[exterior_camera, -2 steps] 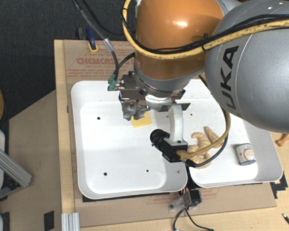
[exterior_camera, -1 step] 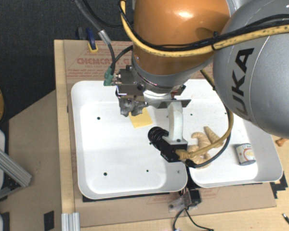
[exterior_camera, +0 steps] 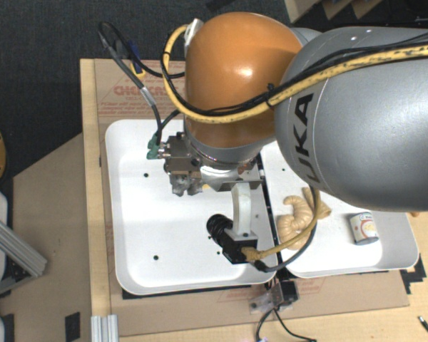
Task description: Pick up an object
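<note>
My gripper hangs low over the upper middle of the left white bin, mostly hidden under the orange wrist band and the grey arm. No object shows between or under it. A tan, lumpy, curved object lies in the right bin near its left wall, partly behind a yellow cable. Further right in that bin lies a small white and grey object with an orange mark.
The grey arm covers most of the right bin's upper half. The bins stand on a brown board with dark floor around it. Metal framing sits at the left edge.
</note>
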Robot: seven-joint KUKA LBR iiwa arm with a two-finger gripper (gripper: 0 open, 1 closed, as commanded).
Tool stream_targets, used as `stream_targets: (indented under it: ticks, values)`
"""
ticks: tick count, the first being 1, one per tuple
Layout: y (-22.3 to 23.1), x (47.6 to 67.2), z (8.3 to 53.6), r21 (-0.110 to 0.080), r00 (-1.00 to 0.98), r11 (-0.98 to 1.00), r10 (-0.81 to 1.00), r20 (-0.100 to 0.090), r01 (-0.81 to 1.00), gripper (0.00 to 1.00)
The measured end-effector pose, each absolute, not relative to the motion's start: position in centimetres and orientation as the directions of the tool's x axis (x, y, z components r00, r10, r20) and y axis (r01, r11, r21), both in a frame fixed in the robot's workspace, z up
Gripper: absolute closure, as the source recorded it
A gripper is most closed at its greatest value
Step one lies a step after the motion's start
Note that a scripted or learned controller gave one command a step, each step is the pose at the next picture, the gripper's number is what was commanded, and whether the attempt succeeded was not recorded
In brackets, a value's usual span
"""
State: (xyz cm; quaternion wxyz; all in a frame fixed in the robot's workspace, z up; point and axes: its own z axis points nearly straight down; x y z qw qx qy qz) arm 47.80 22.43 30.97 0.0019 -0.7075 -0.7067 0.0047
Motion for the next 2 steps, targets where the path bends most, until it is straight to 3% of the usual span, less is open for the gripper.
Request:
stream_targets:
  ticks: [1,2]
  values:
    - [22.5,48.1,44.5,0.016,-0.002,0.002,1.000,0.008,1.000,1.00]
    - [20.7,48.7,29.2,-0.016,0.004,-0.004,1.000,-0.008,1.000,1.00]
